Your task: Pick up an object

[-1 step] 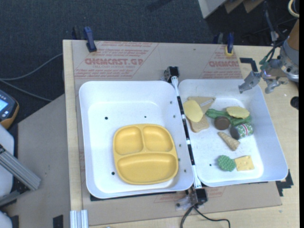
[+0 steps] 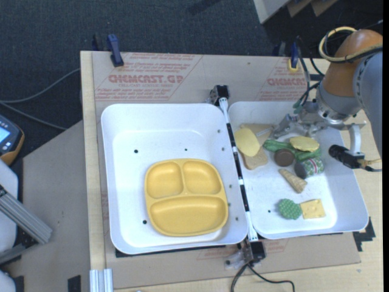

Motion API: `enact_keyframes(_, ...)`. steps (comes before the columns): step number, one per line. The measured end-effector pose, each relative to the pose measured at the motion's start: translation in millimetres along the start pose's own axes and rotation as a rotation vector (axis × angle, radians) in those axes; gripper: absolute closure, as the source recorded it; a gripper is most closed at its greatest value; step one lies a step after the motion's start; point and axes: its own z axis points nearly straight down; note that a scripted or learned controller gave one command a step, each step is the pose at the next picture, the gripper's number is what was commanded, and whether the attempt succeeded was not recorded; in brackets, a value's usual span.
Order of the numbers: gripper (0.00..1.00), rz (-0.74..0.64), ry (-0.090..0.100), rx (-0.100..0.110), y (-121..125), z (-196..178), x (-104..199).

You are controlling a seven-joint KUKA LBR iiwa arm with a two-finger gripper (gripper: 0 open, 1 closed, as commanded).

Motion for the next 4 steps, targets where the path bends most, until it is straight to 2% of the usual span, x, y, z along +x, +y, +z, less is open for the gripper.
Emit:
enact_keyframes(1,0.0,0.003,-0.009,-0.021,14,-106,-31)
enact_keyframes(2,0.0,0.005,0.001,0.002,-72,-1,-17)
enact_keyframes(3,1.0,0.003,-0.006,-0.015,-66,-18,-18)
enact_keyframes(4,1.0,-0.006,-0.005,-0.024,-65,-140,54)
